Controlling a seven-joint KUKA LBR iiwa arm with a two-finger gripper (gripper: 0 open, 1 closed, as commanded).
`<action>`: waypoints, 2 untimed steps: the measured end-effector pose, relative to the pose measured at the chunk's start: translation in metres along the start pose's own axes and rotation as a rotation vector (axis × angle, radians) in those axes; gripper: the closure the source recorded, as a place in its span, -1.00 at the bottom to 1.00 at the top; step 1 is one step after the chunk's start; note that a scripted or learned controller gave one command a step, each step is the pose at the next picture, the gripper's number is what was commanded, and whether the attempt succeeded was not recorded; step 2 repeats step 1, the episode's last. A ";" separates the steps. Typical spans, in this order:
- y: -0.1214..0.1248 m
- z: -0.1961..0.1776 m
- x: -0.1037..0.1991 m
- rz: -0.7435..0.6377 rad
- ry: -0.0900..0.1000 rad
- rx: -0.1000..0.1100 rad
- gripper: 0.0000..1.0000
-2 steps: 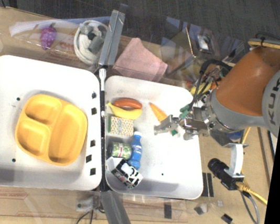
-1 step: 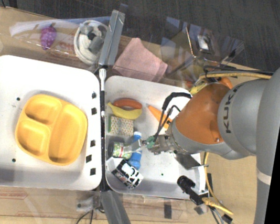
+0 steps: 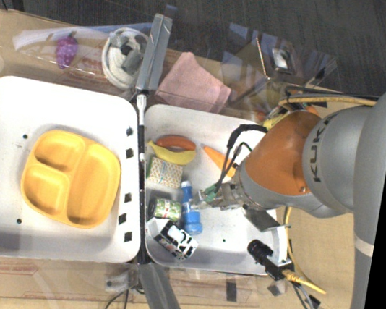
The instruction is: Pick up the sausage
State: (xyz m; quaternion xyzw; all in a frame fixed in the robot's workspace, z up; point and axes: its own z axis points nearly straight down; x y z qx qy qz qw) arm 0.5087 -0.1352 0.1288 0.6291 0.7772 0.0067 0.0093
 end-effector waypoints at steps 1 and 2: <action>0.019 -0.102 -0.058 -0.225 0.008 0.022 1.00; 0.019 -0.102 -0.058 -0.225 0.008 0.022 1.00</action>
